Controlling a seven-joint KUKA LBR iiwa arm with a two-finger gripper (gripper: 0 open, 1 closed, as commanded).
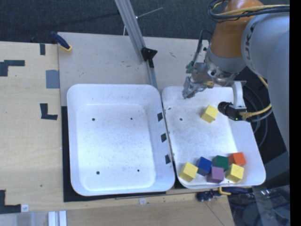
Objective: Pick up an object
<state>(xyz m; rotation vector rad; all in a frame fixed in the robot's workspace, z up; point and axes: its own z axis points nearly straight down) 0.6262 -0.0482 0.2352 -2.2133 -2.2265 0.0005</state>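
My gripper (189,92) hangs over the far left corner of the right bin (197,135), with nothing visible between its fingers. A yellow cube (209,113) lies alone in that bin, a little to the right of and nearer than the gripper. Along the bin's near edge sits a cluster of cubes: yellow (189,171), blue (204,165), purple (217,173), green (220,162), orange (238,158) and another yellow (235,173).
The left bin (113,135) lies beside the right one. A slanted metal bar (134,27) runs from the top down to the gap between the bins. Cables and a black connector (228,109) hang by the wrist, over the right bin's rim.
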